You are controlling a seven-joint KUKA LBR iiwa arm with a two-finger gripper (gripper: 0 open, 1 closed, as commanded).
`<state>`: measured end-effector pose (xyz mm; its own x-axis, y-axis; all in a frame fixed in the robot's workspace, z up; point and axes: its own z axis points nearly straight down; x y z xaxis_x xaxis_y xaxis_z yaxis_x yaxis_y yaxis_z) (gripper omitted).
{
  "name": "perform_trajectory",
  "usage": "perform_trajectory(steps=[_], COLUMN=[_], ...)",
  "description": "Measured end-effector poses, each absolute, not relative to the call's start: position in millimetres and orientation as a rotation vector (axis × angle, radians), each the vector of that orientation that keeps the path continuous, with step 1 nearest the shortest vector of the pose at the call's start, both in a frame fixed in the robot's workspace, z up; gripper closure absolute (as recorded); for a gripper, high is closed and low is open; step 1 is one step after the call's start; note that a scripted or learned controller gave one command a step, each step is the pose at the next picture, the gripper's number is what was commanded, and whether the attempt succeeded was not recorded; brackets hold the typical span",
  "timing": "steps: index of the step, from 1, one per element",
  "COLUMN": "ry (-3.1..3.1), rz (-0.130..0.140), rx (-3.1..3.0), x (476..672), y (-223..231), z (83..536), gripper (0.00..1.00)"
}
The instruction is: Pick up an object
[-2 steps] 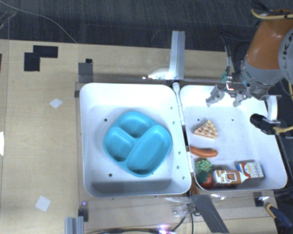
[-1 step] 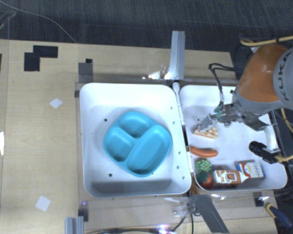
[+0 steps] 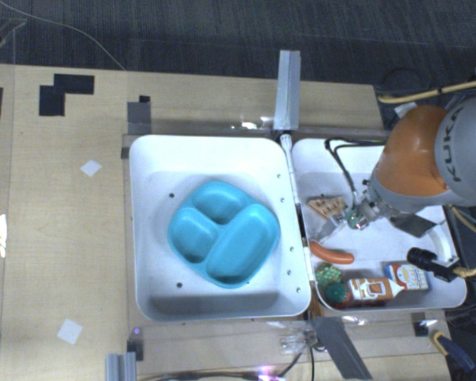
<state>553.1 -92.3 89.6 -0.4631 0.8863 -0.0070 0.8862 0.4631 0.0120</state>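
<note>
The end effector (image 3: 355, 217) hung low in the right bin (image 3: 460, 292); its grip state could not be told. The sausage (image 3: 332, 253) lay just near and left of it, long axis running left-right.

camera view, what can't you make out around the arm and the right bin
- Gripper: too small and blurred in the camera view to tell its state.
- Right bin: its far right part is hidden under the arm.
- Carton: label print too small to read.
</note>
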Motion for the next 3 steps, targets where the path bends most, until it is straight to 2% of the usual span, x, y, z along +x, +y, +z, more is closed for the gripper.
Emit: perform_trajectory(steps=[1, 2, 3], ry=[2.669, 2.669, 2.760], rz=[0.017, 0.016, 0.003], rx=[1.617, 1.617, 1.494], x=[556.4, 556.4, 498.6], y=[-92.2, -92.3, -93.6], z=[102.8, 102.7, 136.7], gripper=[1.00, 0.00, 0.00])
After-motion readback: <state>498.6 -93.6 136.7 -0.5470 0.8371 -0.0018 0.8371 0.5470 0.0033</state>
